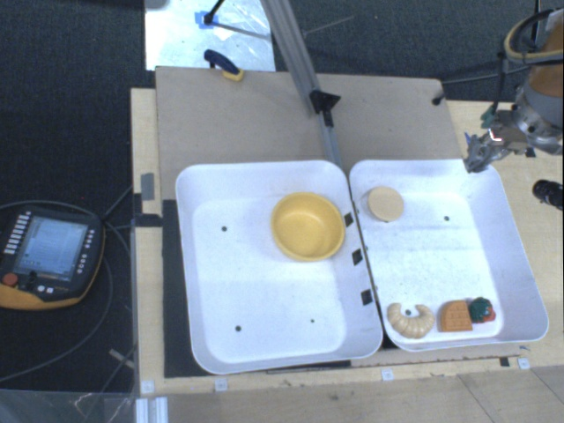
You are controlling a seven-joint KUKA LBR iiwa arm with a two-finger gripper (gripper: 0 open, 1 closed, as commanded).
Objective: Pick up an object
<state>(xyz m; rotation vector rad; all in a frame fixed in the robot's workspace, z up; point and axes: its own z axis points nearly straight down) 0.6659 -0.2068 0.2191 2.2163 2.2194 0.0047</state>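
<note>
A yellow bowl [307, 226] sits in the left bin [211, 324], toward its upper right. In the right bin [520, 271] a round tan disc [385, 204] lies near the top left corner. Along that bin's front edge lie a pale croissant-shaped piece [411, 320], an orange square piece [456, 316] and a small red and green item [481, 309]. My gripper [477, 160] hangs at the far right, above the right bin's top right corner, well away from all the objects. Nothing shows between its fingers.
A teach pendant [46, 256] lies on the dark floor at the left. A slanted metal pole [295, 47] with a black clamp [323, 102] crosses the brown board behind the bins. A blue and yellow clip [223, 64] rests at the board's back edge.
</note>
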